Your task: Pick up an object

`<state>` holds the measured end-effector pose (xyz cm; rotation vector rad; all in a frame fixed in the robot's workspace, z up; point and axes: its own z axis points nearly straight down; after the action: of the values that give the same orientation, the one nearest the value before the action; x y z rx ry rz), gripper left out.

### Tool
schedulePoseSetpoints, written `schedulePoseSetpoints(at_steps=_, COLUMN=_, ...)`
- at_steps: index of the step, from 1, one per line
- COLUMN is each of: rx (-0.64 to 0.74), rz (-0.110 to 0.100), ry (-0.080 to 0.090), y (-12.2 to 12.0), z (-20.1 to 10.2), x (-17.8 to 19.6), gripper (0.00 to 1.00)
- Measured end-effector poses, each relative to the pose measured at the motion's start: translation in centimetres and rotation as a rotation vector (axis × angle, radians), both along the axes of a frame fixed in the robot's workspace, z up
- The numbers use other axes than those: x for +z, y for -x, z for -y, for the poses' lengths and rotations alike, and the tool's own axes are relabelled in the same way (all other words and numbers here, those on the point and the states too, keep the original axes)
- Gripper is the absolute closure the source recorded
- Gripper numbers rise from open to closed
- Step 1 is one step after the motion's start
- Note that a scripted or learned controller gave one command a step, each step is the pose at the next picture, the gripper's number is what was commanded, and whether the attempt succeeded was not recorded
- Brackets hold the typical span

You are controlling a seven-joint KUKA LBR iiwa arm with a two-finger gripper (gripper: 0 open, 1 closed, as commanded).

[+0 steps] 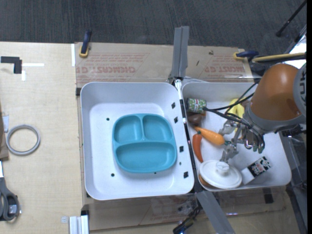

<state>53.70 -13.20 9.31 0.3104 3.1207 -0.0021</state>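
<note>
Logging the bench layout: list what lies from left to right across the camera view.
Scissors → roll of tape → blue divided plate in the left bin → orange carrot → gripper → black-and-white block

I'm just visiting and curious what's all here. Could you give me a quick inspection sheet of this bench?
Surface: wooden bench bearing two white bins, left bin and right bin.
Job's things: in the right bin, carrot, red pepper, small can, white lid, a yellow item, black-and-white box.
Clutter: blue divided plate in the left bin; tape roll; scissors.
Grippers: tool low above the white lid.
Cables: black cables running to the arm.
Surroundings: dark carpet.
</note>
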Motion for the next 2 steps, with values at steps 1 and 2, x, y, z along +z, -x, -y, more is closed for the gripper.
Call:
schedulePoseSetpoints(at_steps=1, rx=-0.047, rz=-0.001, ry=-0.001, y=-6.7, z=-2.7, x=0.0, gripper=0.00)
schedulePoseSetpoints(at_steps=2, rx=-0.045, rz=0.003, ry=0.000, y=-6.8, z=-2.8, x=1.0, gripper=1.00)
